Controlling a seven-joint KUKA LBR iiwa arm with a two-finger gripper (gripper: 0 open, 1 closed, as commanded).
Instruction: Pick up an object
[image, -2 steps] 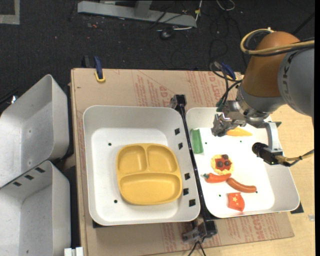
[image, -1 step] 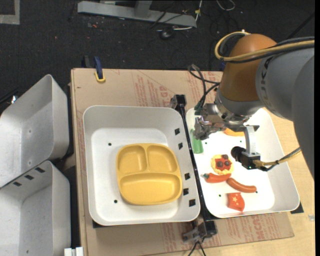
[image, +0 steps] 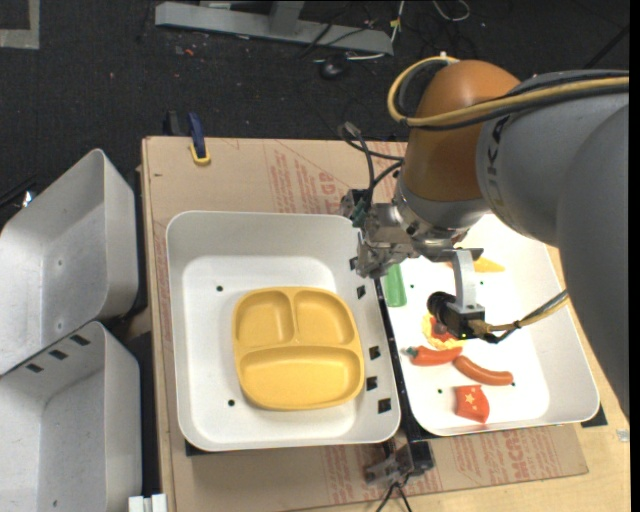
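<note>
My gripper (image: 372, 258) hangs over the rim between the two bins, at the right bin's upper left. A green stick-shaped piece (image: 396, 287) lies just below and to the right of it, against that bin's left wall. Lower in the right bin (image: 560, 400) lie a red chili pepper (image: 432, 355), a brown sausage (image: 484, 372) and a red strawberry-like piece (image: 472, 402). A small yellow and red piece (image: 433, 327) sits above the chili. A yellow piece (image: 488, 266) peeks out beside the arm. Nothing is visibly held.
The left bin (image: 200, 250) holds a yellow divided plate (image: 297, 346) at its middle. My grey arm with its orange band (image: 455, 130) covers the upper right bin. White containers (image: 60, 260) stand off the bench at left. Cardboard (image: 270, 170) lies under the bins.
</note>
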